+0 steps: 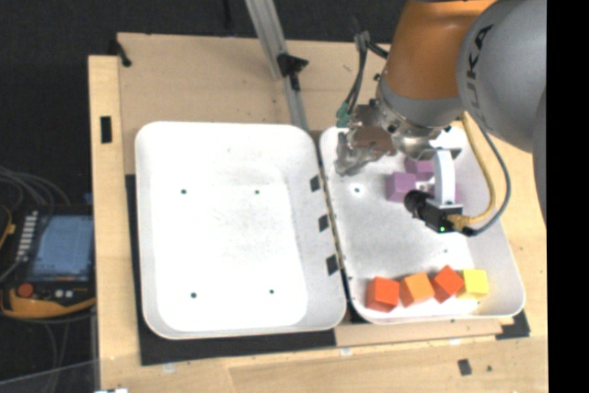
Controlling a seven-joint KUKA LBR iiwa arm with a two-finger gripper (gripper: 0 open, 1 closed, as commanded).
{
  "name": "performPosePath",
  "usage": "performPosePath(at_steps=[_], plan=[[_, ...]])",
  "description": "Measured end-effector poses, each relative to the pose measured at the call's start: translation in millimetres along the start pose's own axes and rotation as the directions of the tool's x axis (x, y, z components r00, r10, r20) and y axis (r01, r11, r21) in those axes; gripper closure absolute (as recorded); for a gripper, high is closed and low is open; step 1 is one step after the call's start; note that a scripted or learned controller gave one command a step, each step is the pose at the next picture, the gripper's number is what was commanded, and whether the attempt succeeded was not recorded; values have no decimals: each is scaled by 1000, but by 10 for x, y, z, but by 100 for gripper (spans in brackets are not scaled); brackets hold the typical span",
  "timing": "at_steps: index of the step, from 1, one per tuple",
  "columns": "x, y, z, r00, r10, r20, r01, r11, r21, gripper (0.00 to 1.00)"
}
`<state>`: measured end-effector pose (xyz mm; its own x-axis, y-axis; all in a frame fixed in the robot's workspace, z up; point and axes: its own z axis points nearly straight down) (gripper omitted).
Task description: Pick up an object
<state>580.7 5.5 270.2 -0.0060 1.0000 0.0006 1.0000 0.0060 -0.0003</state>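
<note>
My gripper (351, 154) hangs over the upper left corner of the right bin (368, 225), under the arm's orange band. Its metal fingers point down toward the bin floor with nothing visible between them. A purple block (401, 186) lies in the bin just right of the gripper, partly hidden by the wrist and a white bracket. Along the bin's front edge sits a row of blocks: a red-orange one (383, 293), an orange one (417, 288), a red one (448, 282) and a yellow one (475, 281).
The left bin (221, 225) lies beside the right one, with black clips along the shared rim. A slanted metal pole (262, 14) rises behind the bins. A cable loops from the wrist down the right side. A teach pendant (55, 253) lies off the bench at left.
</note>
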Motion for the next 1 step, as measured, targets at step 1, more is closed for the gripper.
performPosePath(at_steps=[1], plan=[[511,-29,27,1000,-1,-1,1,1000,1,100]])
